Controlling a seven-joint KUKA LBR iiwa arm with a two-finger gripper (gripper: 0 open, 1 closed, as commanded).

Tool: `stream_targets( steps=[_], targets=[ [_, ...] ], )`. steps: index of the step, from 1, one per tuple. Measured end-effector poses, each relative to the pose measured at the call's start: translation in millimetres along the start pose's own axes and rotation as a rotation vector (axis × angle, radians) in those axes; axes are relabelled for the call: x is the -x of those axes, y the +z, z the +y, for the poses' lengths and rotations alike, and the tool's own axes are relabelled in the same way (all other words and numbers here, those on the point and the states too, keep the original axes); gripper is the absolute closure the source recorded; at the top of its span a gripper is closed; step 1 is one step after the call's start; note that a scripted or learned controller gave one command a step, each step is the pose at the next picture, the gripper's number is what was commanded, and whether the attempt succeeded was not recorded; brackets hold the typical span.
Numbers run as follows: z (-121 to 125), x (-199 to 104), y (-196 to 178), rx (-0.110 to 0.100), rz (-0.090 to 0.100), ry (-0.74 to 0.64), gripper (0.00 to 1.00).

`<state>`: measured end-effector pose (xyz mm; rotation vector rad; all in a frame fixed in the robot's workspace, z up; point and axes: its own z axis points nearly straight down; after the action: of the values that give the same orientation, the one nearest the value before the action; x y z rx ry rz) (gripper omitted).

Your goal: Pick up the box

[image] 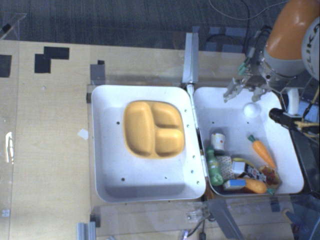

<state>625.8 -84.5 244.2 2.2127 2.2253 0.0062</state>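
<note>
Box (239, 167) lies, probably, among clutter at the right bin's (290, 149) near edge; gripper (245, 90) hovers far-side, fingers spread, empty. Approach not begun.

Looks like a robotics lab to me: two white bins (145, 189) clamped to a plywood bench (45, 134), loose cable (235, 6) on the grey carpet behind them, black tape markers (50, 58) to their left.

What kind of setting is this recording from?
Probably a robotics lab bench for bin picking: two white bins side by side, a grey and orange arm reaching in, toy food like a carrot, and loose cables.
</note>
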Motion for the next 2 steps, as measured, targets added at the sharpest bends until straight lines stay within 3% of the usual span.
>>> stream_targets(
  steps=[1,2],
  targets=[
    [29.5,23.6,156.4,0.004,-0.001,-0.008,0.0],
    [32.7,21.8,142.3,0.013,0.001,-0.009,1.0]
  ],
)
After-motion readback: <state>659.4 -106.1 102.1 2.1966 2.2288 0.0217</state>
